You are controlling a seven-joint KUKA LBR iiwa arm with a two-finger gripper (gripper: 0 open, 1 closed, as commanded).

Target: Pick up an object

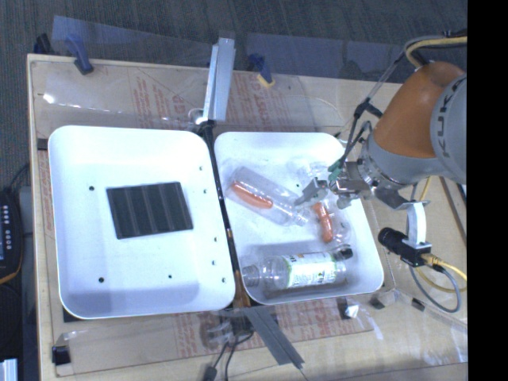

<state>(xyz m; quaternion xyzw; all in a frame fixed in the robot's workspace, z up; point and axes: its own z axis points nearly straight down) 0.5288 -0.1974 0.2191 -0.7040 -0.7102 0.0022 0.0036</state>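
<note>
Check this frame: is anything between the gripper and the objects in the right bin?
Nothing visible blocks it. The gripper is already low inside the right bin, among clear plastic packets with orange pieces. The clear bottle lies apart along the near wall, also uncovered.

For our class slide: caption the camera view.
Gripper reaches into the right bin over bagged orange pieces, beside a clear bottle.
</note>
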